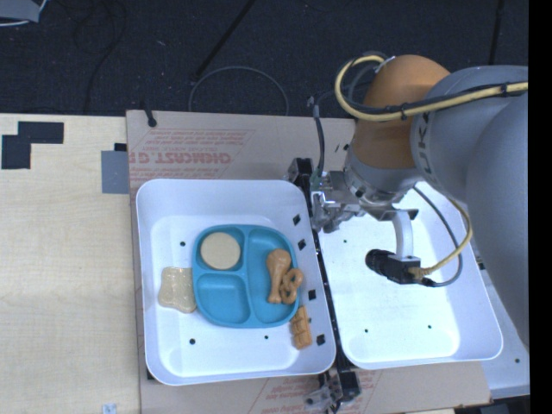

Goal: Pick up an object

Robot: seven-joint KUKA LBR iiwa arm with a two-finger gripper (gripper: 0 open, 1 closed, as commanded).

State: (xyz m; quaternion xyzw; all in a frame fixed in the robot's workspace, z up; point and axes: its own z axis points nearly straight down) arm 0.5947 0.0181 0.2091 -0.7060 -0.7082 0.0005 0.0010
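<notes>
White bins [172, 205], blue tray [226, 304], end effector [326, 212] between bins.

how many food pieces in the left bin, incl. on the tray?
4. Round cracker in the blue tray's top-left compartment; pretzel-like piece in its right compartment; pale slice off the tray's left edge; small brown piece by its lower-right corner. None appear hidden.

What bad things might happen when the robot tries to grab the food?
1. The gripper sits by the wall between the bins, so it might bump it.
2. The pretzel lies in the blue tray; a grab may lift or tip the tray.
</notes>
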